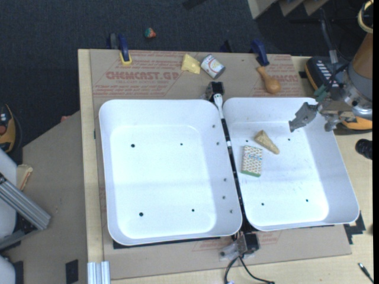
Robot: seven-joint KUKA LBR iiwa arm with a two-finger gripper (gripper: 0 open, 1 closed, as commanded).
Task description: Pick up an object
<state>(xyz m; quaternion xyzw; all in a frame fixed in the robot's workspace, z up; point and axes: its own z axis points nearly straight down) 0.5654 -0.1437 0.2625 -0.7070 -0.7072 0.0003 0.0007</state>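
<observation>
Two objects lie in the right bin (pixel 331 176), near its left wall. One is a tan wedge (pixel 266 141). Just below it sits a flat patterned block (pixel 252 160) with a green edge. My gripper (pixel 314 121) hovers over the bin's upper right part, to the right of and slightly above the wedge. It is open, and nothing is between its fingers. The grey arm comes in from the right edge.
The left bin (pixel 118 158) sits beside the right one. On the board behind the bins lie a yellow wedge (pixel 190 64), a small white box (pixel 212 66) and a wooden pear-shaped piece (pixel 269 80). Blue clamps (pixel 124 49) (pixel 258 51) grip the far edge.
</observation>
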